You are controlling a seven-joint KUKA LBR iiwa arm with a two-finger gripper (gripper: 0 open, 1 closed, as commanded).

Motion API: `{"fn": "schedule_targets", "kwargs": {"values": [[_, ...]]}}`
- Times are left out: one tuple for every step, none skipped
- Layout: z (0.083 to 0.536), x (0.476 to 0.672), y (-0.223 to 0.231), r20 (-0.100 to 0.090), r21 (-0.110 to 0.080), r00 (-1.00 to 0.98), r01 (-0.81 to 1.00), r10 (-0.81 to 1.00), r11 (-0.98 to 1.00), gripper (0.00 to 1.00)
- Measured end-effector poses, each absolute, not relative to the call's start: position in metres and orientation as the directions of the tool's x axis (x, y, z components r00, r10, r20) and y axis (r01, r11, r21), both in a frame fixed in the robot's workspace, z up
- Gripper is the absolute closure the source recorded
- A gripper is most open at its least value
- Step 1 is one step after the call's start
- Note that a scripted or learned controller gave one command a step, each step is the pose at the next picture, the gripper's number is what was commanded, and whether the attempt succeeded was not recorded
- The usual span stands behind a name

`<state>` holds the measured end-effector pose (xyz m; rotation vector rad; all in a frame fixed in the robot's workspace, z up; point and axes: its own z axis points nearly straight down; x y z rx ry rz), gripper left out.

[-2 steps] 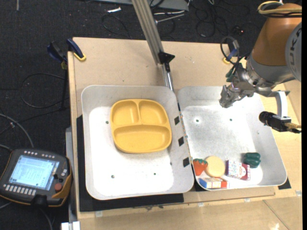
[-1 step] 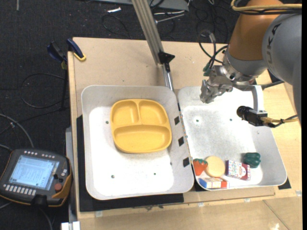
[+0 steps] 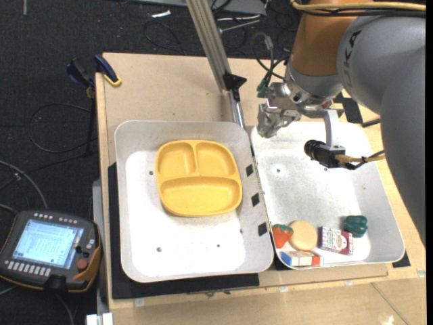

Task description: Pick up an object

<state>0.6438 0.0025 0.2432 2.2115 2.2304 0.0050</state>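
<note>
You see the gripper (image 3: 269,128) above the right bin's (image 3: 338,195) far-left corner; its finger state cannot be told. Toys cluster at the near edge.

A robotics lab: a grey industrial arm with an orange band (image 3: 352,39), a handheld control pendant with a lit screen (image 3: 47,246) on the floor, loose black cables (image 3: 40,134).

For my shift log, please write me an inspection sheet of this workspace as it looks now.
Surface: wooden bench bearing left bin and right bin.
Job's things: small items clustered at the right bin's near edge.
Clutter: yellow divided tray in the left bin.
Grippers: gripper above the right bin's far corner, nothing seen between its fingers.
Cables: yellow cable over the arm.
Surroundings: teach pendant on dark floor.
</note>
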Motion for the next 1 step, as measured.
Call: {"fn": "schedule_targets", "kwargs": {"values": [[0.2301, 0.6509, 0.0554, 0.001, 0.001, -0.008, 1.000, 1.000, 0.008, 1.00]]}}
